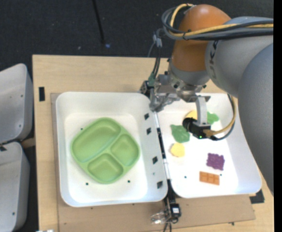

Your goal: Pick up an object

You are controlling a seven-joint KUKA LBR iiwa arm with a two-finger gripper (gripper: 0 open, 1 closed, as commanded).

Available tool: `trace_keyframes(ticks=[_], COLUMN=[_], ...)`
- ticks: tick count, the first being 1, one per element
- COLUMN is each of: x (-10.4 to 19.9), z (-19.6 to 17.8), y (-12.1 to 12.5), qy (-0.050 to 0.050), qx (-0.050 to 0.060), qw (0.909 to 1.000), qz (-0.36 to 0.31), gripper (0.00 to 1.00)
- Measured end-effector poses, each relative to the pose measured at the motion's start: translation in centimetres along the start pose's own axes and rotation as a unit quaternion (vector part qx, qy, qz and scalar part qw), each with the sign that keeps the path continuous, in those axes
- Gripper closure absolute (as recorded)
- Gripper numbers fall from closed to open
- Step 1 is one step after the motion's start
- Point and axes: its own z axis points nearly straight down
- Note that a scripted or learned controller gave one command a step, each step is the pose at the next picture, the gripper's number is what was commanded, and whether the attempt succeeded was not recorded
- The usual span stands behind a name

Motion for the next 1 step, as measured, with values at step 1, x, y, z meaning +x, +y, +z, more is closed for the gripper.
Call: trace_keyframes(ticks=[1], x=[5.09], z=[-0.42], y=[-0.96], qy=[0.000], qx=[0.002], qw=[1.0000], qz=[0.000], gripper=[1.00])
